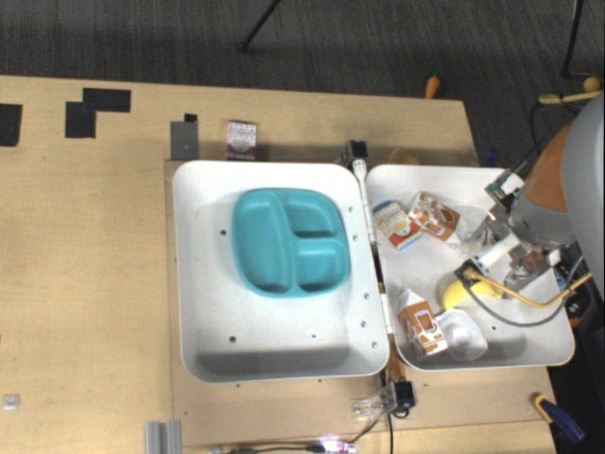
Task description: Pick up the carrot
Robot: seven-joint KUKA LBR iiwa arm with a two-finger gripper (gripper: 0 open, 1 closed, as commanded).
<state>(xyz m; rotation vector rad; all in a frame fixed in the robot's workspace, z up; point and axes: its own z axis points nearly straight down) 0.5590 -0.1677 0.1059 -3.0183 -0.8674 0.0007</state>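
My gripper (pixel 504 252) hangs low over the right side of the right bin (pixel 529 356), reaching in from the right. Just left of it lies a yellow rounded thing (pixel 455 294), partly hidden by the wrist hardware. A small orange thing (pixel 432 87) pokes up at the bench's far edge, outside the bins; I cannot tell whether it is the carrot. Whatever lies under the gripper is hidden by it.
The right bin also holds two snack packets at the back (pixel 392 223) (pixel 435 218), another packet (pixel 423 327) and a white crumpled thing (pixel 463 336) at the front. A teal divided plate (pixel 288 242) lies in the left bin (pixel 203 348).
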